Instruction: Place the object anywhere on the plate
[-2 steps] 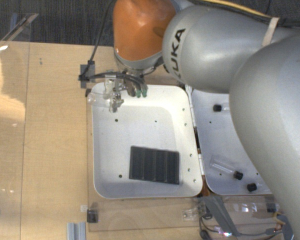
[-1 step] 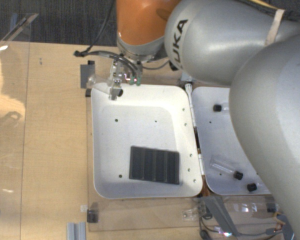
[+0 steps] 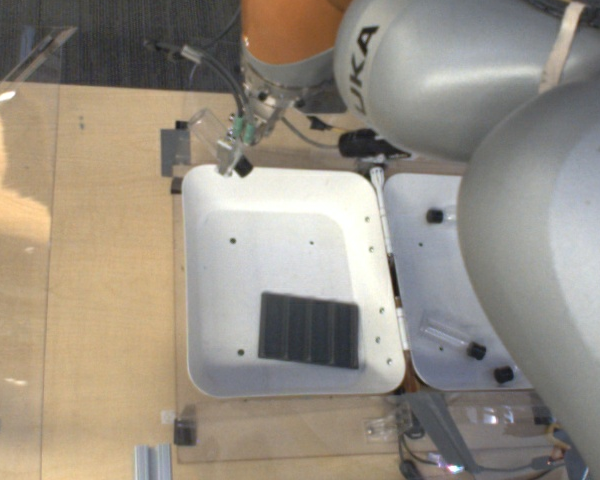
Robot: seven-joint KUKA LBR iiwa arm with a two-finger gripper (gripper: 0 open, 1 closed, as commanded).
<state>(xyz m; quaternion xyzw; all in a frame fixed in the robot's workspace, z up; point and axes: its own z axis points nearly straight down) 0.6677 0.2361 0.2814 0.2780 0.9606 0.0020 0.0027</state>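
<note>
A dark, ridged rectangular plate [image 3: 308, 330] lies flat in the near half of the left bin [image 3: 205, 268]. My gripper [image 3: 234, 160] hangs from the orange wrist over the far left corner of that bin, well away from the plate. It is small and partly see-through here, and a small dark piece sits at its tip. I cannot make out any object held there. The big grey arm covers the upper right of the view.
The right bin [image 3: 420, 268] holds a few small black pieces [image 3: 435, 215] [image 3: 475, 349] and a clear rod-like item [image 3: 442, 335]. Much of that bin is hidden by the arm. Cables and a black bracket [image 3: 172, 150] sit beyond the left bin.
</note>
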